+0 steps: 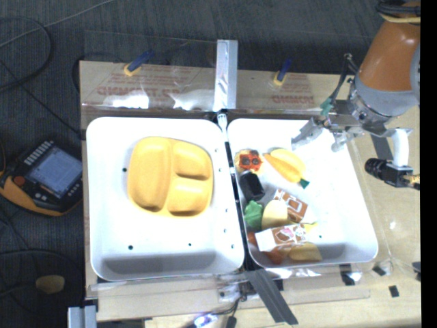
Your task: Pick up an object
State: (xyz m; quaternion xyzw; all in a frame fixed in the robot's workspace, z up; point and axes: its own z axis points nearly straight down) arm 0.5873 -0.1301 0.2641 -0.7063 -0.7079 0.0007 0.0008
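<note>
- Hovering above the right bin's [362, 203] far corner, our fingers [319, 137] stood spread, holding nothing.
- We judged the banana [287, 164] nearest, lying apart from the clutter, easiest to take.

The yellow sectioned tray [169, 176] lies flat in the middle of the left bin [102, 203], alone there. In the right bin [355, 210], a heap is crowded against the left wall: a yellow banana [287, 164] lying at a slant, a small orange item [248, 160], a black block [251, 185], a green piece [254, 214], a pale wedge [274, 214] and printed cartons [290, 236].
</note>
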